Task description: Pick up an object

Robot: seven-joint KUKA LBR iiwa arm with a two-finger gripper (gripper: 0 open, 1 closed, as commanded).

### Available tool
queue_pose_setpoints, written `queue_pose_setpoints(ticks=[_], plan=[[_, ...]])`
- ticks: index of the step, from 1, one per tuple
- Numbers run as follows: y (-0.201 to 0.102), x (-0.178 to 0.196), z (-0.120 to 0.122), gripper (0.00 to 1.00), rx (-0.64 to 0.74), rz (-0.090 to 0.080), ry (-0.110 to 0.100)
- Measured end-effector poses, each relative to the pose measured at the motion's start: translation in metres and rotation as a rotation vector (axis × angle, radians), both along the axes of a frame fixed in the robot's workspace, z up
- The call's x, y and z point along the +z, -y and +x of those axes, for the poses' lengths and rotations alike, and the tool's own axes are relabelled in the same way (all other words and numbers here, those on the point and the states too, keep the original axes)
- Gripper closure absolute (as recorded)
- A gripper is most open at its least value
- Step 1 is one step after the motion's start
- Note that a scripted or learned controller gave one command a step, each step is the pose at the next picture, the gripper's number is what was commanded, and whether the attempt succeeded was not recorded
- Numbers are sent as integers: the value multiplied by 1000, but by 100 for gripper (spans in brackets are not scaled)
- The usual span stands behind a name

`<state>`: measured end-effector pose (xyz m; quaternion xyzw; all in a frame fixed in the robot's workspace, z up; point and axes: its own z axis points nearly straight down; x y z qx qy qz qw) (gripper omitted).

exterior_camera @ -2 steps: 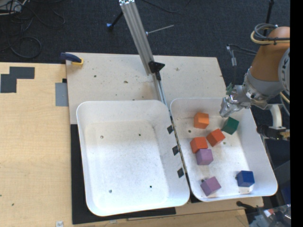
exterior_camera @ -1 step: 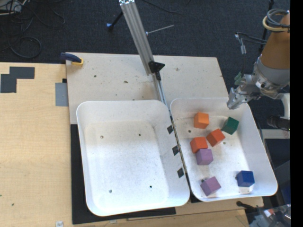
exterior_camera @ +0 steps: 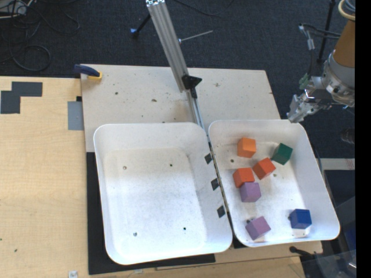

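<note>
While the gripper point(exterior_camera: 297, 111) is hung just outside the right bin point(exterior_camera: 320, 172) at its upper-rt corner, finger state can't be told, and seven blocks, incl. the green block point(exterior_camera: 283, 153) nearest that rim, are seen spread w/ gaps inside.

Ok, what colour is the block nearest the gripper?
Dark green block, clearest in the camera view, at the right bin's far corner.

seven blocks lie in the right bin point(exterior_camera: 316, 172): three orange point(exterior_camera: 246, 147), two purple point(exterior_camera: 250, 191), a green one point(exterior_camera: 283, 153), a blue one point(exterior_camera: 300, 218) nearest its front corner. the gripper point(exterior_camera: 297, 110) hangs just beyond the bin's far right corner.
</note>
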<state>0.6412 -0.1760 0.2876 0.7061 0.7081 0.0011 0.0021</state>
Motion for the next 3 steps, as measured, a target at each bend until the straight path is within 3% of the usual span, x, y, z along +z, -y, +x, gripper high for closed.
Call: queue_pose_setpoints(ticks=[3], plan=[[-147, -8, -55, 100, 1, 4, -10]])
